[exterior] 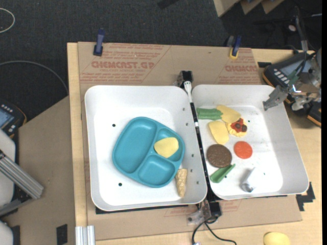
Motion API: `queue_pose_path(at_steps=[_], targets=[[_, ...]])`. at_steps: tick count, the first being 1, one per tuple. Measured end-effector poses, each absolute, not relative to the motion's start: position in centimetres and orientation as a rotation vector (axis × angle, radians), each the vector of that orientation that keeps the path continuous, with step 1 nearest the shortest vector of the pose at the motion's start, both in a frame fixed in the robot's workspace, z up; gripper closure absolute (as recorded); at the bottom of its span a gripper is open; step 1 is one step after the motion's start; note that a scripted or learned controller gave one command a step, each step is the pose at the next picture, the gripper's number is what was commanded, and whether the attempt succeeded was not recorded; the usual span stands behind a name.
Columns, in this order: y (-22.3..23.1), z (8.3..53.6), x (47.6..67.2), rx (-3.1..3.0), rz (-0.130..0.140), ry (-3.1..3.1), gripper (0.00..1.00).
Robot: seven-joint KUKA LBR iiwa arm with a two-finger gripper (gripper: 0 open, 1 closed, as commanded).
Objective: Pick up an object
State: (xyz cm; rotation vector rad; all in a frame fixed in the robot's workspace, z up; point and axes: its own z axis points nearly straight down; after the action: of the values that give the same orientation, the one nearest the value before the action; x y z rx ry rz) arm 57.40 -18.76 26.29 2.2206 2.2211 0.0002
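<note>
Currently, the gripper (pixel 271 102) is being held above the right bin's (pixel 286 137) upper right rim; whether the claw is open cannot be told.

two white bins (pixel 97 137) sit side by side on a brown cardboard sheet (pixel 153 63) on the desk (pixel 311 147). a blue clamp (pixel 98 42) and a yellow clamp (pixel 235 47) hold the sheet's far edge. dark carpet (pixel 102 9) lies behind.
</note>
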Motion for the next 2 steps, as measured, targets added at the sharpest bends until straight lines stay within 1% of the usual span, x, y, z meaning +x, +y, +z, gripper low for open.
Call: queue_pose_path(at_steps=[1,2], targets=[[-18.8,27.4,57.5,2.217,0.003,2.219,1.0],[-13.3,40.2,58.1,2.206,0.013,2.22,1.0]])
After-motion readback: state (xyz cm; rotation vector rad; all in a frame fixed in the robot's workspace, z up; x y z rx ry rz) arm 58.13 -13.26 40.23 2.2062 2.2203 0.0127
